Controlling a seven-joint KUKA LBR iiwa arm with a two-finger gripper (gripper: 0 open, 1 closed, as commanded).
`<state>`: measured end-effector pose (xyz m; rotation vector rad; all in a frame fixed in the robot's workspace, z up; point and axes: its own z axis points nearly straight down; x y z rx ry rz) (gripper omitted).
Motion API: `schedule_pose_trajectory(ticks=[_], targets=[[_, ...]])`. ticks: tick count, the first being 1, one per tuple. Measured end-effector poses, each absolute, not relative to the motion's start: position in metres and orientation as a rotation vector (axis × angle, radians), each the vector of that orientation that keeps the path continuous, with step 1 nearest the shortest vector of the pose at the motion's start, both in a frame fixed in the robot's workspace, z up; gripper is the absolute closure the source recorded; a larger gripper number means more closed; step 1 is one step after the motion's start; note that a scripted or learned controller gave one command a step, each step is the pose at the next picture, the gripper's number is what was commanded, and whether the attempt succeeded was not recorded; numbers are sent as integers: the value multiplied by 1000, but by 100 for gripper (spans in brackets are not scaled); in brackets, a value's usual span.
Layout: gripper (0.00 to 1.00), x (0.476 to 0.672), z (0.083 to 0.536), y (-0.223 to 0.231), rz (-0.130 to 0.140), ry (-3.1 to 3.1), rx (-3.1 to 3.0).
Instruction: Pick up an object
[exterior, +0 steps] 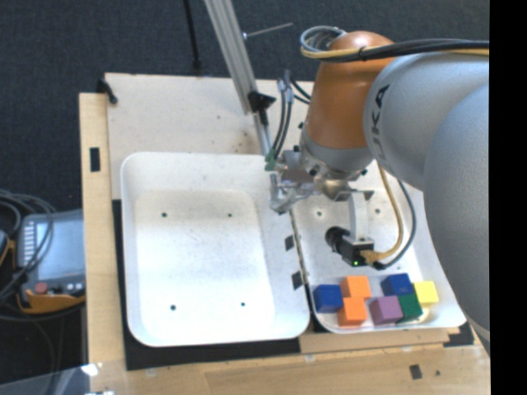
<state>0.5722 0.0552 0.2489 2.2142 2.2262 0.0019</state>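
Several small blocks lie bunched at the near end of the right bin (329, 220): a blue block (328, 296), an orange block (356, 299), a purple block (384, 309), a green block (410, 306), a second blue block (398, 284) and a yellow block (426, 292). My gripper (285, 192) hangs below the orange wrist band (346, 97), over the far left part of the right bin, close to the wall between the bins. It is well away from the blocks. The wrist body hides much of it.
The left bin (140, 179) sits beside the right one, holding only specks. A slanted aluminium pole (230, 39) rises behind the bins, near the wrist. A grey box with cables (49, 253) stands off the bench at left. The big grey arm covers the right side.
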Motion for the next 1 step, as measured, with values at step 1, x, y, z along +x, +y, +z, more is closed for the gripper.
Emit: schedule_pose_trajectory(ticks=[1], targets=[[100, 603, 235, 99, 2, 2226, 2215]])
